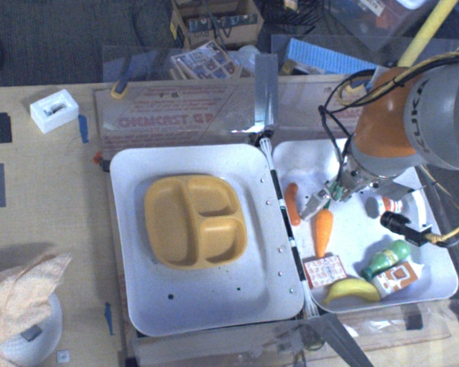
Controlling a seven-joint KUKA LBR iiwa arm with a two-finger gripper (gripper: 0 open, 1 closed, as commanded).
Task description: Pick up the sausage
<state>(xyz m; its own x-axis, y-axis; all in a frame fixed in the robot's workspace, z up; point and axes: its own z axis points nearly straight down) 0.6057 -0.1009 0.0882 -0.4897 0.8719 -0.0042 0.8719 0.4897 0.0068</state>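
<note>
The sausage (292, 204) is a short reddish-orange piece lying lengthwise near the left wall of the right bin (437, 282). My gripper (323, 200) hangs just to the right of the sausage, a small gap away from it, and just above the top end of an orange carrot (323, 232). The grey arm with its orange band (385, 127) reaches in from the upper right. Nothing is visibly held.
The right bin also holds a red-and-white packet (324, 271), a banana (352, 290), a green bottle (387, 258), a small carton (400, 278) and a small red-white item (391, 205). A yellow divided plate (194, 220) sits in the left bin (144, 300).
</note>
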